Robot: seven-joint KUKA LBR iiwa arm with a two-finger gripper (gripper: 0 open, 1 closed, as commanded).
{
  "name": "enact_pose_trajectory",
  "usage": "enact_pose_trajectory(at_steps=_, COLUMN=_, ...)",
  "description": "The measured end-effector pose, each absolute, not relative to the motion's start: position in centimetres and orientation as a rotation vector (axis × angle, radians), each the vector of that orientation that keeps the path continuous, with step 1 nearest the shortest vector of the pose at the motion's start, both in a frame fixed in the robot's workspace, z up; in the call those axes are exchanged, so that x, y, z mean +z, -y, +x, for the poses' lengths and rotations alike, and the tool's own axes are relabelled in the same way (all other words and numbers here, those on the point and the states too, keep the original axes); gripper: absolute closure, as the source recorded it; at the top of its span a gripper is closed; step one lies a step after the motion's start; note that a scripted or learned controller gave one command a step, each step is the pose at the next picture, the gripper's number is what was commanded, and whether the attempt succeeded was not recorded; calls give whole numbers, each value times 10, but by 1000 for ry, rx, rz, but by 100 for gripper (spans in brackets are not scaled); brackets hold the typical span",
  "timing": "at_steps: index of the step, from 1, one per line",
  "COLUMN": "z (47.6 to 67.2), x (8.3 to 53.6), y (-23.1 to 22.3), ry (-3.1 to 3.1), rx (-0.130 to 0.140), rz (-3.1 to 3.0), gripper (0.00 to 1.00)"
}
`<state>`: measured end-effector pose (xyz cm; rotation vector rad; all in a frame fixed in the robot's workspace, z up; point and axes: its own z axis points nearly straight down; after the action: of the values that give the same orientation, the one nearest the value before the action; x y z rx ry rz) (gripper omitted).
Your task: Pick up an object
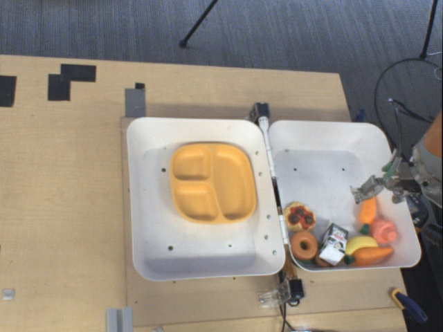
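Observation:
The right bin [325, 161] holds a pile of toy food along its front edge: a berry tart [300, 216], a brown donut [304, 245], a small white carton [334, 243], a yellow banana [361, 244], an orange carrot [374, 256] and a pink piece [385, 231]. A second small orange piece [367, 210] stands just in front of my gripper [367, 187]. The gripper reaches in low from the right, over the bin's right side, with its tip right above that orange piece. Whether it touches the piece is unclear.
A yellow divided plate [211, 182] lies in the left bin [149, 206]. A metal divider [271, 175] runs between the two bins. Black tape patches [69, 80] mark the wooden bench at the far left.

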<state>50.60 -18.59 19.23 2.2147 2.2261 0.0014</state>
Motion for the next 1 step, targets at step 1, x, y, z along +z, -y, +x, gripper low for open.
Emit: enact_pose_trajectory(at_steps=1, z=536, x=86, y=206, ry=-2384, rx=6, rz=2038, gripper=0)
